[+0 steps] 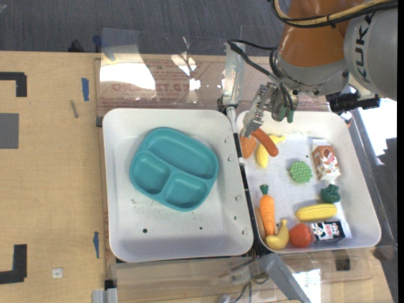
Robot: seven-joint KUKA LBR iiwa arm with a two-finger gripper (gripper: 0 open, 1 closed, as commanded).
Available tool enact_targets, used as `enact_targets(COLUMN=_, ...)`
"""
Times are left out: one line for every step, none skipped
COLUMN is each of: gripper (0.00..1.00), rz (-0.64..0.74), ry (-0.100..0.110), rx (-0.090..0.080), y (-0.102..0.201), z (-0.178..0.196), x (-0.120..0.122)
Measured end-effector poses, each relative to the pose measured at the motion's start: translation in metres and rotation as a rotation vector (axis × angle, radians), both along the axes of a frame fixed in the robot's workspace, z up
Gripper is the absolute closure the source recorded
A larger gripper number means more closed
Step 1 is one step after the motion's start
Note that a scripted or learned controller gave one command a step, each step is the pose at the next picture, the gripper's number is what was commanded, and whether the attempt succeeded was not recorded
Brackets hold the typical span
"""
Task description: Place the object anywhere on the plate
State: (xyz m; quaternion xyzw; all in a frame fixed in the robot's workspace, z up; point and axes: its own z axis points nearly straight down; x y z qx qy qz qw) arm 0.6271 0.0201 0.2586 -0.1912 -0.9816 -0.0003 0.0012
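The teal three-compartment plate (pixel 173 168) lies in the left white bin (pixel 126 232), with nothing on it. My gripper (pixel 254 129) hangs over the back left corner of the right bin (pixel 369 223), close to the wall between the bins. It is shut on the upper end of a red sausage (pixel 267 143), which slants down to the right from the fingertips. An orange piece (pixel 248 146) and a yellow piece (pixel 262 157) lie just under the sausage.
The right bin also holds a green bumpy ball (pixel 301 172), a small carton (pixel 325 161), broccoli (pixel 330 194), a corn cob (pixel 315 212), a carrot (pixel 267 212), a banana (pixel 278 235), a tomato (pixel 300 235) and a dark box (pixel 328 230). A cable runs near the gripper.
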Motion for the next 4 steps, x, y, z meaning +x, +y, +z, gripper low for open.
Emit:
enact_targets(gripper=1.0, rz=0.212, ry=-0.002, rx=0.0, y=-0.005, z=-0.075, x=-0.049)
enact_targets(gripper=1.0, rz=0.046, ry=-0.009, rx=0.001, y=0.037, z=-0.073, x=0.021)
enact_targets(gripper=1.0, rz=-0.265, ry=0.002, rx=-0.001, y=0.112, z=-0.116, x=-0.031)
enact_targets(gripper=0.0, rz=-0.267, ry=-0.001, rx=0.0, y=0.111, z=-0.115, x=-0.03)
